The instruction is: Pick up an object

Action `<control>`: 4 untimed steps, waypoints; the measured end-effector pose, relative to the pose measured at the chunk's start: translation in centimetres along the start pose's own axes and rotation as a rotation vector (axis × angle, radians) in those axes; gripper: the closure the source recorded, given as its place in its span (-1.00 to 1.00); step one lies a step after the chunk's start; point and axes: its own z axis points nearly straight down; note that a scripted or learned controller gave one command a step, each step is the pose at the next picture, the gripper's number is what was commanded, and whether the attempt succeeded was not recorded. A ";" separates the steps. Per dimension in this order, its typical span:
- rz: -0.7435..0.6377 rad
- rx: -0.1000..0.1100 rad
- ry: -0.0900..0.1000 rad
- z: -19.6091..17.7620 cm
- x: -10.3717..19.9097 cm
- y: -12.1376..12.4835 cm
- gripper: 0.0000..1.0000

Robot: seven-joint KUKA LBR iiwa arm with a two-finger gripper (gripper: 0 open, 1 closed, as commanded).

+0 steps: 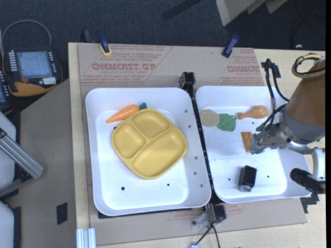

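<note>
My gripper [257,144] hangs low over the right side of the right bin [227,192], reaching in from the right. Its tip is right beside a small orange block [246,139], at that block's lower right. A black box-shaped object [247,177] lies below it toward the bin's front. Farther back lie a tan drumstick-like piece [253,112], a green leafy piece [226,122] and a beige round disc [209,118]. Nothing shows between my fingers.
The left bin [103,190] holds a yellow divided plate [149,142] and an orange carrot [122,113] behind it. Black clamps sit between the bins at the back [186,79] and front [217,212]. A cable [272,84] runs along the right bin's far right.
</note>
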 end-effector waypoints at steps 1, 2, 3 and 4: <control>0.001 0.000 0.000 -4.9 -0.5 1.0 1.00; 0.001 0.000 0.000 -8.2 -0.5 1.2 1.00; -0.004 0.009 0.005 -6.9 5.3 1.0 1.00; -0.005 0.004 0.004 -7.6 10.9 1.5 1.00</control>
